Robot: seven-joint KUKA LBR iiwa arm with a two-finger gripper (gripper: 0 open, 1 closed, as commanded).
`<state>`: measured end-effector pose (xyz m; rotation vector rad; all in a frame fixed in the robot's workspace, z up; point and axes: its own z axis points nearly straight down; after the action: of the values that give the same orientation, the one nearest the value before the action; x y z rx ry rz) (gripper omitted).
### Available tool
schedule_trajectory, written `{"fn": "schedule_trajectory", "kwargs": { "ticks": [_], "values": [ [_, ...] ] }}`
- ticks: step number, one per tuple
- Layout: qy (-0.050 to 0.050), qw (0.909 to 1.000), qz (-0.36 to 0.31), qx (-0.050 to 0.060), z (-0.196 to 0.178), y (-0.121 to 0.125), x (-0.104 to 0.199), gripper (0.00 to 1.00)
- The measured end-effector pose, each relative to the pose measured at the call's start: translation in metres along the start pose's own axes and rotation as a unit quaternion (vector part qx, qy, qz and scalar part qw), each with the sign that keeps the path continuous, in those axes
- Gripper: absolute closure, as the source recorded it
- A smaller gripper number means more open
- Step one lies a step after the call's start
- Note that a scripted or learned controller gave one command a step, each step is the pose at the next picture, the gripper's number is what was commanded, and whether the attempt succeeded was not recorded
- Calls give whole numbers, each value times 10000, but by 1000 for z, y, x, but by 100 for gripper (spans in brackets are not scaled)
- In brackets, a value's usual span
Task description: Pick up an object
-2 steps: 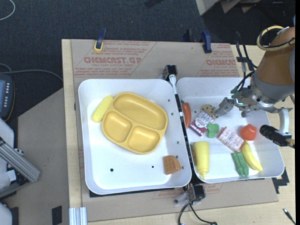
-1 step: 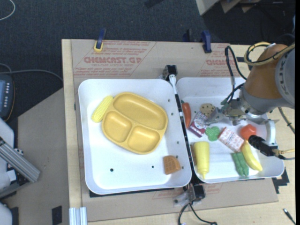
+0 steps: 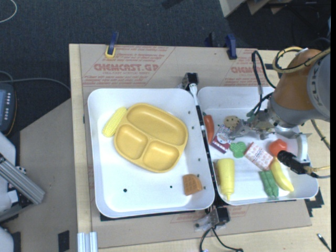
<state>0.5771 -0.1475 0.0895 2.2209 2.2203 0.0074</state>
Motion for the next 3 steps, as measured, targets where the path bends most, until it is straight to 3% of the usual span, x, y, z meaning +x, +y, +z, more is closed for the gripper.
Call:
{"fn": "schedule_trajectory", "kwargs": {
  "ticks": [1, 3],
  "values": [
    [-15, 10000, 6, -22, -10, 0, -1, 100],
    [-24, 10000, -2, -6, -116, 3, -9, 100]
  ]
}}
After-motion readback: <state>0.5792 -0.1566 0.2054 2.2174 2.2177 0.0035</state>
